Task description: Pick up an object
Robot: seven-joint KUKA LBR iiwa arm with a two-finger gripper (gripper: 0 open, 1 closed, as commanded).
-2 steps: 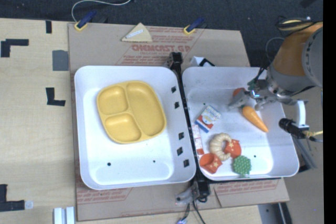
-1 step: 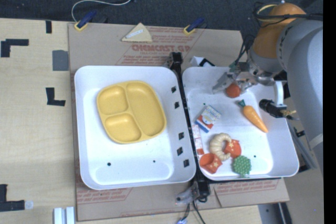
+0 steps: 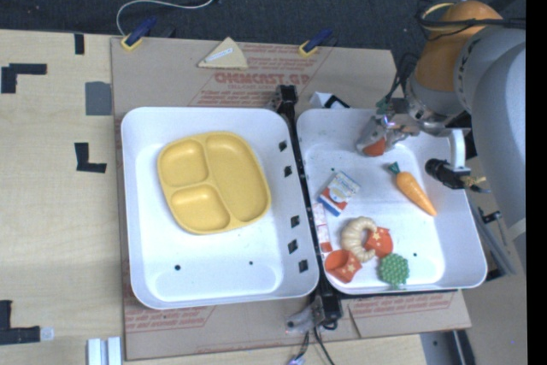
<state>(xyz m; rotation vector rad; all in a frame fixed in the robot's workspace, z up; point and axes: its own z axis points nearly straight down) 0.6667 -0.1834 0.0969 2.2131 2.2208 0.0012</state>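
The gripper (image 3: 381,135) hangs low over the right bin (image 3: 453,256), toward its twelve o'clock edge, and a small reddish-orange piece (image 3: 373,148) sits right under its tip, seemingly pinched between the fingers, though they are too blurred for me to be certain. That piece is rounded, glossy and no bigger than the fingertips around it; what kind of toy food it is I cannot tell. At about four o'clock from it lies an orange carrot (image 3: 414,191) with a green top, slanted, well clear of the gripper. Toward six o'clock sits a small white packet (image 3: 344,185) with red and blue marks, its print too small to read. Near the bin's six o'clock edge cluster a tan ring-shaped pastry (image 3: 356,232), red pieces (image 3: 344,265) touching it, and a green bumpy item (image 3: 394,269) just beside them. The left bin (image 3: 149,269) holds a yellow divided plate (image 3: 214,181) with three compartments. Red lettering runs across the cardboard sheet (image 3: 256,79) under both bins, partly legible as "CHEMCAST".
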